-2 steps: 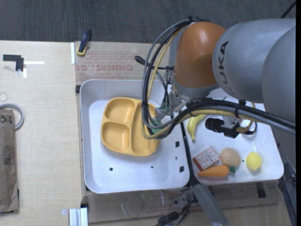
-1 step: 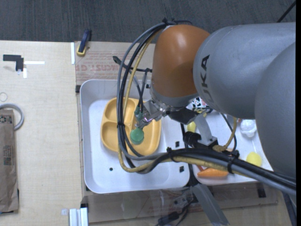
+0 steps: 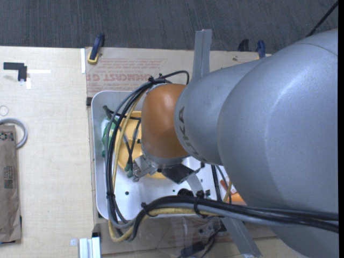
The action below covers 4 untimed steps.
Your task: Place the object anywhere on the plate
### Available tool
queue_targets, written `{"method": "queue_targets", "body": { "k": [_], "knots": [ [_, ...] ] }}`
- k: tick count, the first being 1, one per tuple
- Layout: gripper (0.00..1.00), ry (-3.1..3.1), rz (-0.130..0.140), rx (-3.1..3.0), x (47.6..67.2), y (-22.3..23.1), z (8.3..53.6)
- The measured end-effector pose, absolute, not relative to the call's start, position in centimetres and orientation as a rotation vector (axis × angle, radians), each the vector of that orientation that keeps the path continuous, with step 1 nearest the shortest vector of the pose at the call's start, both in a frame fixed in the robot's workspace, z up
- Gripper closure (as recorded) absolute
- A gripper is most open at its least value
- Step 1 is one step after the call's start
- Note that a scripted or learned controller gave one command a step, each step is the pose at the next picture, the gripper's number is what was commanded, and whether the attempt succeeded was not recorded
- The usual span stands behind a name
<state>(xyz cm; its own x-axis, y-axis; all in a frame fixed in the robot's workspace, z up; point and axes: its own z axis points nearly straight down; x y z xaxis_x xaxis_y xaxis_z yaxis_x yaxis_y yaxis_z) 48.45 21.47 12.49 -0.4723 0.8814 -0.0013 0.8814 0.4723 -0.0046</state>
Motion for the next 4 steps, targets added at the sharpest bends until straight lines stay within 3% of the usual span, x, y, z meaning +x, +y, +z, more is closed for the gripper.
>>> {"method": "queue_targets", "body": {
  "k": [1,2,3,4],
  "knots": [
    [1.0,-2.734,0.004,-1.549,55.06,21.89,13.21],
    [0.0,-2.734,0.004,-1.549,55.05,21.89,13.21],
    [1.0,-2.733,0.007,-1.553,55.14,21.68,14.06],
    [0.0,-2.733,0.007,-1.553,55.14,21.67,14.06]
  ]
}}
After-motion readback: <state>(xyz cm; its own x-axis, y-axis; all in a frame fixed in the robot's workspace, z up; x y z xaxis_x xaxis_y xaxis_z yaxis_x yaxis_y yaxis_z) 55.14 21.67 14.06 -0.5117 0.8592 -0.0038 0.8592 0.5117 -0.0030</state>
